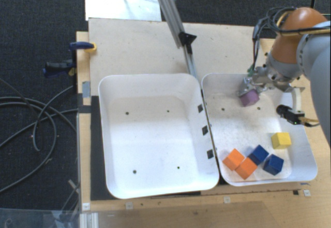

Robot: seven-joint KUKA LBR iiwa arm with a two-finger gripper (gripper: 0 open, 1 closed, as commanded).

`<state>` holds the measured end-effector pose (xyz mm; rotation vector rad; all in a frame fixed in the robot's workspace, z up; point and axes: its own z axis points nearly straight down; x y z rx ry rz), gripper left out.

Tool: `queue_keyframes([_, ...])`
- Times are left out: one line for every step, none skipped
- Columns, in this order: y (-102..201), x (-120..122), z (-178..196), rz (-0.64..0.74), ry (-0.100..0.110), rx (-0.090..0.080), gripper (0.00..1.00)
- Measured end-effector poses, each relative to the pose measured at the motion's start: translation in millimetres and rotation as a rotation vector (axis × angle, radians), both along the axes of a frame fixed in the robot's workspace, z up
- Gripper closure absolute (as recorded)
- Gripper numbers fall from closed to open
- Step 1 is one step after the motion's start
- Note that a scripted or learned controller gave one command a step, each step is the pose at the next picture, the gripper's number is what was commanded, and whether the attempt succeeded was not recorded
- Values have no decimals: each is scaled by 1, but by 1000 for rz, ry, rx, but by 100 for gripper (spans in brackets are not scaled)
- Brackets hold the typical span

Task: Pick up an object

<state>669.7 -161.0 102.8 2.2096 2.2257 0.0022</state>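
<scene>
My gripper (249, 91) is over the back part of the right bin (227, 118), reaching in from the right. A purple block (250, 98) sits between its fingertips, and the gripper is shut on it. Toward the bin's front right lie a yellow block (281, 140), two orange blocks (234, 158) (246, 168) and two blue blocks (258, 154) (273, 164), clustered close together.
The left bin (111, 118) stands beside the right one, their rims meeting in the middle. A slanted grey metal pole (168, 4) crosses the back of the bench down to the bins' shared edge. A blue and yellow clamp (77, 47) grips the bench's left edge.
</scene>
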Motion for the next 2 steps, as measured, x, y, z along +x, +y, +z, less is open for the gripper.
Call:
queue_keyframes([82, -4, 114, 4, -5, 4, 100])
queue_keyframes([147, 13, 86, 5, 3, 5, 100])
